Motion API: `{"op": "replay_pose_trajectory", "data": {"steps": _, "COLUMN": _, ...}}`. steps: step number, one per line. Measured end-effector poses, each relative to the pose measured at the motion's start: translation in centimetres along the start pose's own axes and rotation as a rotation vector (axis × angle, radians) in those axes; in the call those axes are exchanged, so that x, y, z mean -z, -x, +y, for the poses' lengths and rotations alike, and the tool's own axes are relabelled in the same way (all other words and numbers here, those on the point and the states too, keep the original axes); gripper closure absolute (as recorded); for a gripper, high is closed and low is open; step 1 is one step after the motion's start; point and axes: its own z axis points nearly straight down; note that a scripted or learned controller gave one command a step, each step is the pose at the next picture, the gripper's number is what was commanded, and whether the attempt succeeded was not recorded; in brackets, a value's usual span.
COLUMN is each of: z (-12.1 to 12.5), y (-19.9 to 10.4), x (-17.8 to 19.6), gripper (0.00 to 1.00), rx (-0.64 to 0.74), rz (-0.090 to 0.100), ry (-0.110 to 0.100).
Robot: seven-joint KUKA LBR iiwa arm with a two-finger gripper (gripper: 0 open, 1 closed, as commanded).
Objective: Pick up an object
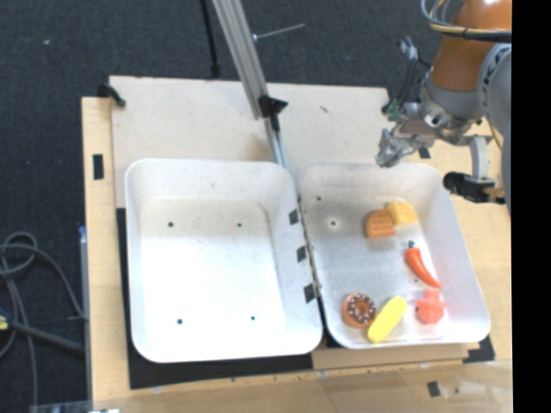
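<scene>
White plastic left bin (215, 256) is sitting bare of objects. Right bin (344, 196) is holding everything: a chocolate doughnut (358, 310), a yellow banana-like piece (386, 318), two tan bread pieces (389, 219), an orange carrot (421, 266) and a red piece (430, 308). Gripper (392, 154) is hovering over the far rim, carrying nothing visible; its opening is unreadable. Judged: picking is not yet begun, bread lying nearest, just below.

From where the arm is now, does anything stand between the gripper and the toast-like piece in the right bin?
Nothing visible does. The gripper is above the far rim of the right bin, and the toast-like piece lies just below it, with bare bin floor between. A yellow block touches the toast's right side.
</scene>
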Motion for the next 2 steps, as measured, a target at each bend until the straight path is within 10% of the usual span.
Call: {"op": "replay_pose_trajectory", "data": {"steps": 2, "z": -2.8, "y": -4.2, "x": 7.0, "gripper": 1.00, "rx": 0.000, "rz": 0.002, "ry": -0.005}}
